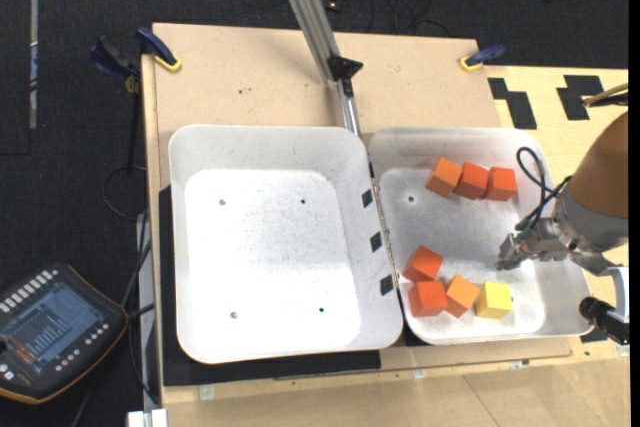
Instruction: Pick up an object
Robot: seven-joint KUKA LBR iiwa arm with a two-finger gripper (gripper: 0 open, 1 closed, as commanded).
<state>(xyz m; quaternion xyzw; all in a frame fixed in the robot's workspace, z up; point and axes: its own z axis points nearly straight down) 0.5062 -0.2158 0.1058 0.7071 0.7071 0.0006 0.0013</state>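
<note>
Bench carries two shallow white plastic bins side by side; the left bin (200, 245) has no blocks in it, the right bin (400, 155) holds all the stock, presumably so picks draw from one side and the other stays free to receive.

Right bin contents: a row of three blocks near the far wall, touching one another: a light orange cube (445, 177), an orange-red cube (473, 181), a red-orange cube (502, 183); a second cluster near the front wall: an orange-red block (425, 263), below it a red-orange block (430, 297), then a light orange block (462, 294) and a yellow cube (495, 299), packed against each other.

The grey two-finger gripper (516, 253) sits low over the bin floor at the right side, between the two clusters, above and just beside the yellow cube; nothing is visible between its tips; whether the tips are spread or pressed together cannot be told at this resolution.

Judgement: approach stage, no grasp yet; the yellow cube is the nearest candidate, and being at the cluster's end it leaves one flank open for a finger; its packed neighbour risks a nudge.
</note>
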